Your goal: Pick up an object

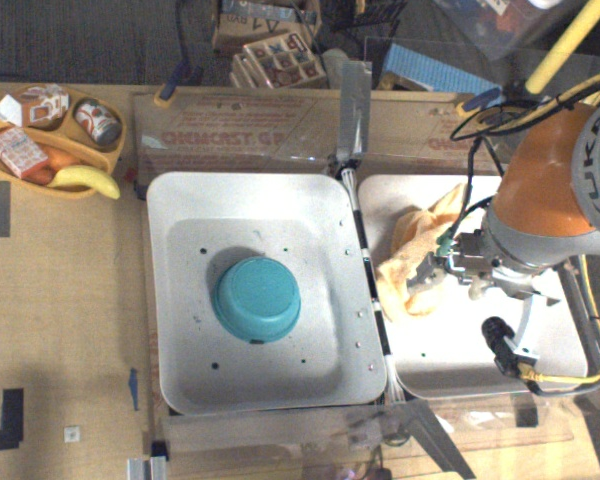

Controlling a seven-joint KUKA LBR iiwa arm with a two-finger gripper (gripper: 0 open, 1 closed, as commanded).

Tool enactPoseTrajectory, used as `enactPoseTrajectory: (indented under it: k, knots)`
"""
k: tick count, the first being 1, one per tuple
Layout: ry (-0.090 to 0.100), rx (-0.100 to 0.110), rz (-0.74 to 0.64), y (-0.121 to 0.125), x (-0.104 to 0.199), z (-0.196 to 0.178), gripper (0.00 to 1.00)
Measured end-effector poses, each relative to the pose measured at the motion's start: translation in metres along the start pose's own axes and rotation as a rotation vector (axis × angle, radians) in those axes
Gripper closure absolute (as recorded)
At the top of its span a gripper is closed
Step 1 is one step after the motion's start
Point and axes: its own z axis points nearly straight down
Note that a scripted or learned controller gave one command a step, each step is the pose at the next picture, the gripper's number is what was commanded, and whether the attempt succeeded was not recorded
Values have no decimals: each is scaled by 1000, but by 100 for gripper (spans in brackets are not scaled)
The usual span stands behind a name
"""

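Right now, gripper point(427, 280) over the cloth point(416, 253) in the right bin point(460, 368)
Soft, light, floppy; pinch a raised fold. Grip state: cannot tell.

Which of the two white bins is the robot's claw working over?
The right bin, the one holding the pale yellow cloth. The gripper is at that cloth. The left bin holds a teal bowl.

Single fixed overhead camera, slanted down, both bins point(250, 193), seemingly mid-distance
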Motion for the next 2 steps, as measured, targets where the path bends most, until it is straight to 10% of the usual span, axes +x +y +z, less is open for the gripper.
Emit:
enactPoseTrajectory:
  k: [1, 2]
  knots:
    - [1, -10, 29, 44, -35, 92, 0]
    - [2, -12, 31, 45, -36, 81, 100]
